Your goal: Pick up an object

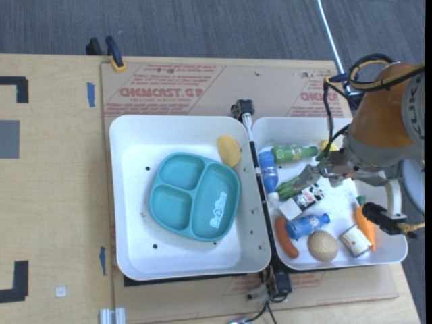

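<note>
My gripper (316, 174) hangs low in the right bin (398, 252), under the arm's orange band (381, 113). It sits just right of a dark green item (291, 185) and above a black-and-white carton (310, 196); whether it touches either is unclear. Around it lie a green bottle (294, 154), a blue bottle (268, 170), a second blue bottle (307, 225), a white block (289, 208), a red sausage (286, 238), a tan ball (323, 246), a small white box (355, 240) and an orange carrot (368, 224).
The left bin (128, 201) holds a teal divided plate (194, 196) and a yellow lemon (229, 150) near its far right corner. A black clamp (242, 107) stands at the bins' far joint. Cables (351, 79) loop off the arm.
</note>
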